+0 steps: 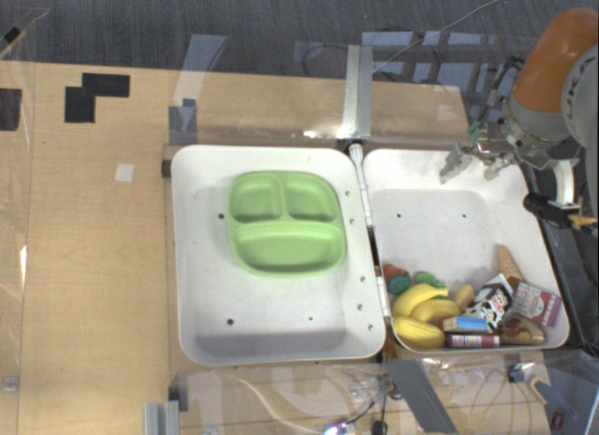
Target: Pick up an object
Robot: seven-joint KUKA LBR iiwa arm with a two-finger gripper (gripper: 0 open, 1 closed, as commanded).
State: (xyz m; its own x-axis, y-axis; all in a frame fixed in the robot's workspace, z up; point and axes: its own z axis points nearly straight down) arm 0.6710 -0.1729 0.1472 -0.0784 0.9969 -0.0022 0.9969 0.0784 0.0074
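Note:
My gripper [473, 166] hangs over the far edge of the right bin [440, 227], its two fingers spread open with nothing between them. The objects lie piled in that bin's near corner, well away from the gripper: a bunch of yellow bananas [423, 311], a small green item [401, 284], a black-and-white patterned box [489, 303], a pink packet [537, 304], a red and purple marker [473, 340] and a tan cone-shaped piece [508, 260].
A green divided plate [284, 221] lies in the middle of the left bin [201, 311]. A metal divider [368, 227] runs between the two bins. The grey arm with its orange band [554, 68] comes in from the upper right.

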